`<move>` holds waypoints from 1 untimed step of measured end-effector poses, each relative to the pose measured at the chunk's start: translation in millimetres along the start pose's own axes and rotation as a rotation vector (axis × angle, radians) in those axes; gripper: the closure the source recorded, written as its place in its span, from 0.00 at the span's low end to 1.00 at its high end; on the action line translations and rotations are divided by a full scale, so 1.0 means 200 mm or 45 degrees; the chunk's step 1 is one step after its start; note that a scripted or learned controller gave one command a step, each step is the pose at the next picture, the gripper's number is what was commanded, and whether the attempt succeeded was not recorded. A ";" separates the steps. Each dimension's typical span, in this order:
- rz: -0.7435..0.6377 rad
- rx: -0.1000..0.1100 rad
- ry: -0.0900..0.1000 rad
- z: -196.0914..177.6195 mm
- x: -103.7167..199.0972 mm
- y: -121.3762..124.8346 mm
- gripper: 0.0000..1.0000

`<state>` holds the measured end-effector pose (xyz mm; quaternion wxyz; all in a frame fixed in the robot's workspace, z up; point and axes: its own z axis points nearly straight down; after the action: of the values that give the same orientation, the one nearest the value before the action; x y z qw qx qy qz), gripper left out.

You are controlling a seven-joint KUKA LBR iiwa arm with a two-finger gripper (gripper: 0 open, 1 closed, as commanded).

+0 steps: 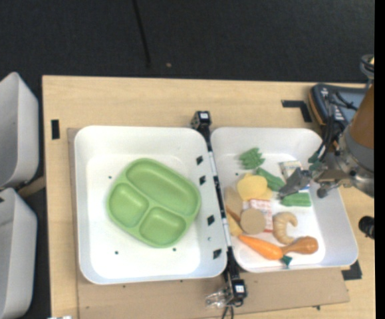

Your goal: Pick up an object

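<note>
Nearest the camera, the front edge of the wooden tabletop point(145, 298) runs below the two white bins, with a small black clip point(235, 287) at the seam between them. In the left bin point(92, 258) a green divided plate point(153, 202) lies flat, tilted slightly, well apart from everything else. In the right bin point(338, 244), along its near side, an orange carrot point(262, 247) lies slantwise, its green tip just beside a brown drumstick point(301, 246). Just behind these sit a curled tan shrimp point(285, 224) and a round brown biscuit-like piece point(251, 221), which touches a yellow lump point(253, 187) farther back. A green flat piece point(298, 200) lies to the right of the yellow lump, and a leafy green item point(251, 157) rests toward the far side of the bin. The gripper point(290, 188) is low over the middle of the right bin, reaching in from the right just above the green flat piece; whether its fingers are spread or closed cannot be told, and nothing is seen held. Farther back, bare tabletop runs to the dark floor point(179, 25).
</note>
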<state>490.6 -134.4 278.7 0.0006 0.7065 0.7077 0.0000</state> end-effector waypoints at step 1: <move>-0.010 0.009 0.005 0.41 0.49 -0.01 0.00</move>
<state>489.2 -36.9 196.3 -0.0032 0.7039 0.7103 -0.0010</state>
